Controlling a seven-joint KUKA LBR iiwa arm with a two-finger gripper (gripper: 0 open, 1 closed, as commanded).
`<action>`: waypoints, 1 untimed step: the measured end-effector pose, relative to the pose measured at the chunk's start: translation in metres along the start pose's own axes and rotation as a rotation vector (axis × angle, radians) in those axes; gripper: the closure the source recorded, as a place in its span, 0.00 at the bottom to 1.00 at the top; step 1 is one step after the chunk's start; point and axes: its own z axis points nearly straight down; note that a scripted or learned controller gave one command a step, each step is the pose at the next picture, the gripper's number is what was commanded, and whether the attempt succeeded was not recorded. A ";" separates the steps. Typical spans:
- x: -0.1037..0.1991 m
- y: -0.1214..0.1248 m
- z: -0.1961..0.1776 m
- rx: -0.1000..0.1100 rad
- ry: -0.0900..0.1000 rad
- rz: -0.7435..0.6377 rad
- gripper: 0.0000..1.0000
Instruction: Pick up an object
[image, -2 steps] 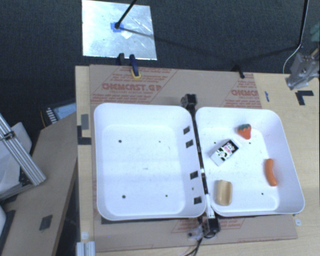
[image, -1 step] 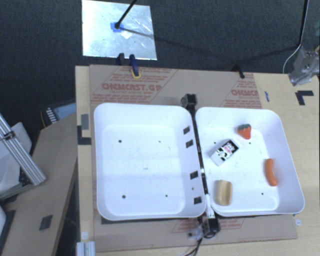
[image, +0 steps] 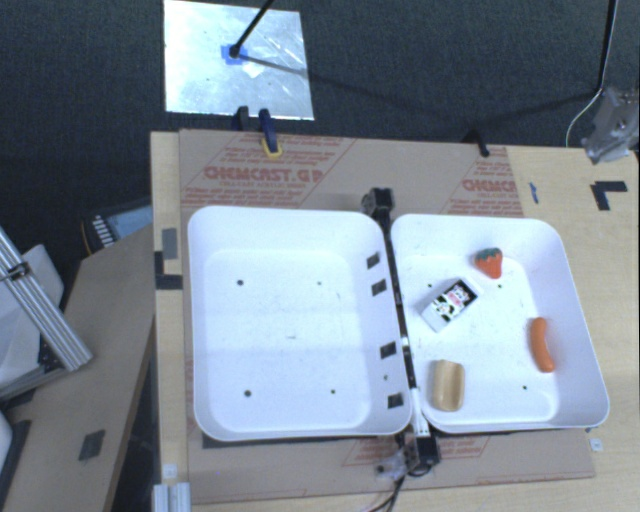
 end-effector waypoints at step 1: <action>0.000 0.001 -0.011 -0.003 0.000 -0.003 1.00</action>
